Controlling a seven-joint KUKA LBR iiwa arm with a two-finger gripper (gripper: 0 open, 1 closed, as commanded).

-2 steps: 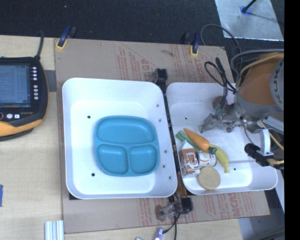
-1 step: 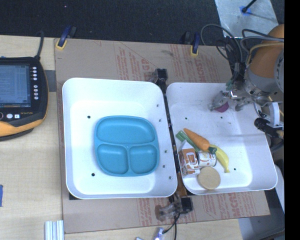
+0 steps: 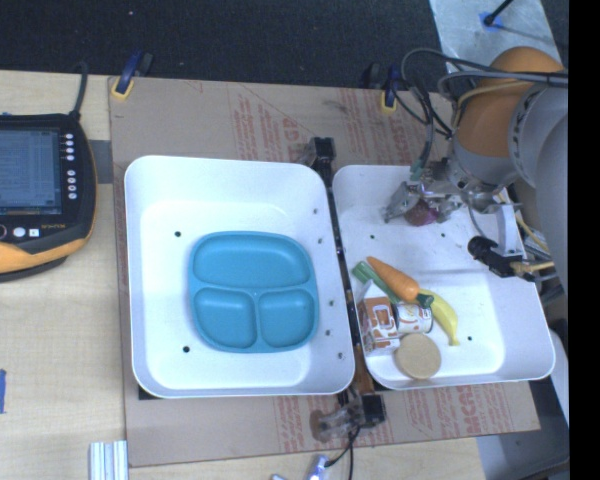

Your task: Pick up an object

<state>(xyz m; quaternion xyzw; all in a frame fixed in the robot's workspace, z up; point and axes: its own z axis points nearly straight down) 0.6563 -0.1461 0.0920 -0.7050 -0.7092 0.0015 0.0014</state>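
My gripper (image 3: pixel 421 202) is low over the far end of the right bin (image 3: pixel 520 363), and it is open. A small dark purple object (image 3: pixel 423 213) lies between its spread fingers on the bin floor. Nearer the front of that bin lie an orange carrot (image 3: pixel 393 279) with a green top, a yellow banana (image 3: pixel 444 319), a labelled can (image 3: pixel 392 322) on its side and a round tan disc (image 3: pixel 418 356). These sit well clear of the gripper.
The left bin (image 3: pixel 150 268) holds a blue divided plate (image 3: pixel 253 290). A tablet-like pendant (image 3: pixel 25 183) lies on the bench at far left. Cables hang beside the arm's orange band (image 3: pixel 500 118) at the right, and a black part (image 3: pixel 493 256) sticks out over the right bin.
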